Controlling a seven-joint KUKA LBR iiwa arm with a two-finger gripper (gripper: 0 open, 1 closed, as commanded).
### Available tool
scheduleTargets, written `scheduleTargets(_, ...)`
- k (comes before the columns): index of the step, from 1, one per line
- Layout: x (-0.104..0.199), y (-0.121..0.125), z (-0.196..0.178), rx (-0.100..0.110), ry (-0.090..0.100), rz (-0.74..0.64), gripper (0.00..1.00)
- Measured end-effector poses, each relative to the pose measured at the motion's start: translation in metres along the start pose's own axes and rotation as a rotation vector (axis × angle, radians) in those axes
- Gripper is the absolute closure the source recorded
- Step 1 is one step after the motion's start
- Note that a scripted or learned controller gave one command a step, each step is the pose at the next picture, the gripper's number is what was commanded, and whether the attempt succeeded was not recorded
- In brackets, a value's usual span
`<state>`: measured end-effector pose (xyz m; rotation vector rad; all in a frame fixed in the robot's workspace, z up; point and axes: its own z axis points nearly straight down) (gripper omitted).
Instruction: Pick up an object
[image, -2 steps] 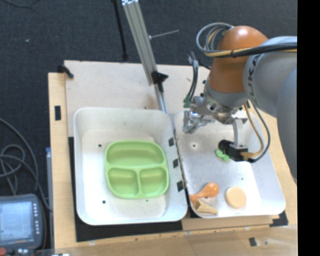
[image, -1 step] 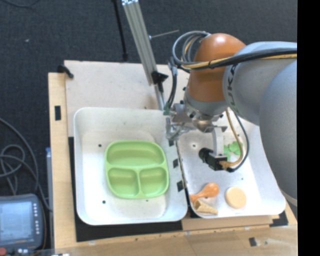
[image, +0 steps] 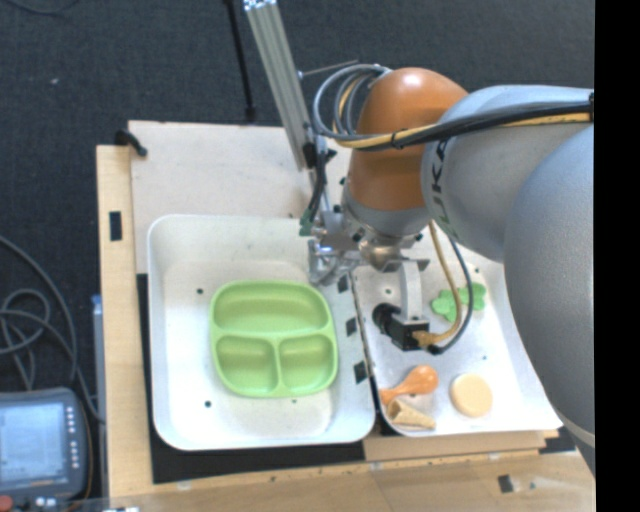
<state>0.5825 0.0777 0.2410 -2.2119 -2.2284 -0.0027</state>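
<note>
Nothing has been picked up yet, as far as this view shows. The arm (image: 470, 170) reaches across the right side of the worktop (image: 215, 165), and its gripper (image: 330, 265) hangs over the seam where the left bin (image: 180, 330) and the right bin (image: 500, 370) meet, nearer the worktop's far edge than its near one. The wrist hides the jaws from above, so I cannot tell whether they are released or clenched, and no object is visible between them.

All the things that could be picked lie in the bins. A green divided plate (image: 272, 338) sits flat in the middle of the left bin, just left of the gripper and a little nearer the worktop's near edge. In the right bin, toward the near right corner of the worktop, an orange piece (image: 420, 380) touches a tan cone (image: 410, 410), and a pale round disc (image: 471, 395) lies just beside them. A small green thing (image: 448, 303) lies farther back in the same bin, partly covered by the robot's cable.

I judge the task to be at its start or in the approach. The whole grasp is left: choosing one thing, coming down on it, closing and lifting it clear. The plate's upper right rim looks the closest target.
</note>
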Motion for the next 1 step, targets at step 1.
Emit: scheduleTargets(1, -0.0029, 0.0003, 0.0007, 0.0, -0.001, 0.006, 0.0)
